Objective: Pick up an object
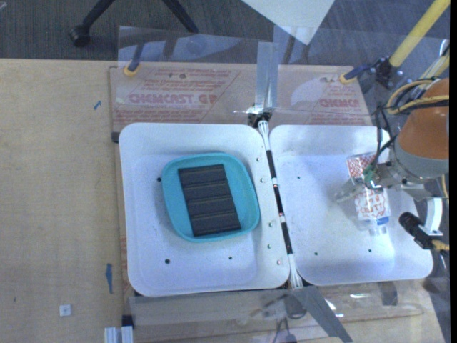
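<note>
The arm's gripper (371,184) hangs right over the plastic bottle (367,204) in the right bin (314,256), presumably lining up a grab. Can't tell how the pincer is set. The teal tray (208,196) sits untouched in the left bin (143,263).

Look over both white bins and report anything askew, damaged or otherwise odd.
One thing stands out: the clear plastic bottle with a red-and-white label in the right bin lies on its side and looks crumpled, just beside the arm's wrist. The teal plastic tray with a dark ribbed insert sits slightly rotated in the left bin, otherwise intact.
</note>
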You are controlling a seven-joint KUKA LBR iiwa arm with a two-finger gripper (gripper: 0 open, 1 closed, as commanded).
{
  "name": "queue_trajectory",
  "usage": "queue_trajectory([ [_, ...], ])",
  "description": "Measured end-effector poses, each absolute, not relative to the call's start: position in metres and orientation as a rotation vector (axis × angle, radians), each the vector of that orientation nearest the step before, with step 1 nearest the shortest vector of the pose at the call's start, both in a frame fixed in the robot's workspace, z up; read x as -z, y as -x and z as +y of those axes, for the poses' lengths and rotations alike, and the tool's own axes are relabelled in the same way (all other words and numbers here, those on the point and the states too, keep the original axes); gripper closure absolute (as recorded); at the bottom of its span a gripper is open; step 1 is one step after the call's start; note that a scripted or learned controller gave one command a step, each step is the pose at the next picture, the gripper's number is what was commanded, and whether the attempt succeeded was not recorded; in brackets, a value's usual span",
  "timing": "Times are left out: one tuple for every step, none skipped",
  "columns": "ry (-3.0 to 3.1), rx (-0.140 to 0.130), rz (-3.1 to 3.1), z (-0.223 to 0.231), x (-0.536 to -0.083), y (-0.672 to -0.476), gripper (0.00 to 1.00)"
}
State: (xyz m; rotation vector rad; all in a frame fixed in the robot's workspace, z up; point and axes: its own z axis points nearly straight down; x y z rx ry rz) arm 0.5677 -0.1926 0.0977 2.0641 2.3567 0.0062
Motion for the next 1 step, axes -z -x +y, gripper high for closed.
queue_trajectory([
  [-2.147,0.0,2.292,-0.1326,-0.2022,-0.5859,1.0],
])
